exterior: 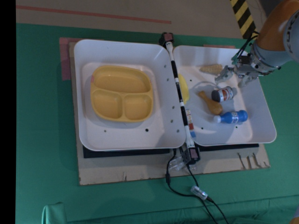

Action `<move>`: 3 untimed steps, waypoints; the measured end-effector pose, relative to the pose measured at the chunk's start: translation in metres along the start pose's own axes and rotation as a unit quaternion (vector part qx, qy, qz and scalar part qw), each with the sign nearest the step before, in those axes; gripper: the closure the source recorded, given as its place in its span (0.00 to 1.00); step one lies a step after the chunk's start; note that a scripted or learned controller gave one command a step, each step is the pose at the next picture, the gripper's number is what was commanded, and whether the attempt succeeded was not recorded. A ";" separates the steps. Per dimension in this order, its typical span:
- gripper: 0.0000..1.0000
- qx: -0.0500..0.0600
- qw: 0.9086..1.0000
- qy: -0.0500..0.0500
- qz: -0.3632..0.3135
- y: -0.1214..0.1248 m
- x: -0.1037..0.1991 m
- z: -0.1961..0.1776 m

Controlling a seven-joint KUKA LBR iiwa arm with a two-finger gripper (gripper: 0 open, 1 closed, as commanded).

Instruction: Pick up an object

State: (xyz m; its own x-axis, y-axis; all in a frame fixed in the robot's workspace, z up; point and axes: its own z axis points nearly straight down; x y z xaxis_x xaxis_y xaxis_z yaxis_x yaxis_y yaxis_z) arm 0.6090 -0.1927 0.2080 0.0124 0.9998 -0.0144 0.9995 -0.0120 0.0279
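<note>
Hovering over the far right part of the right shallow white bin point(261, 125), with the grey two-finger gripper point(235, 77) spread wide and gripping nothing. Lying just below those fingers: a small dark can with a red-and-white label point(223, 94), touching a tan chicken-drumstick toy point(210, 102), with a blue plastic bottle with a white cap point(232, 117) nearer and a pale yellow corn cob point(211, 69) farther. Sitting in the left shallow white bin point(93, 139): a yellow three-compartment plastic tray point(122, 93).

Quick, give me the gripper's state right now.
Gripper: open, holding nothing, hovering over the right bin just above the small can.
</note>
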 end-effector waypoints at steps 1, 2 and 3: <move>1.00 -0.007 1.000 -0.004 0.003 0.003 -0.004 -0.017; 1.00 0.007 1.000 0.004 -0.004 0.051 0.004 -0.073; 1.00 0.010 1.000 0.002 -0.003 0.086 0.012 0.007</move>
State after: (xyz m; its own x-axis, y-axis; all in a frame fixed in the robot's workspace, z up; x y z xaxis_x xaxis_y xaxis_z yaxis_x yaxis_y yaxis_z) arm 0.6955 -0.1818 0.2035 0.0063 0.9999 -0.0113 1.0000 -0.0062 0.0076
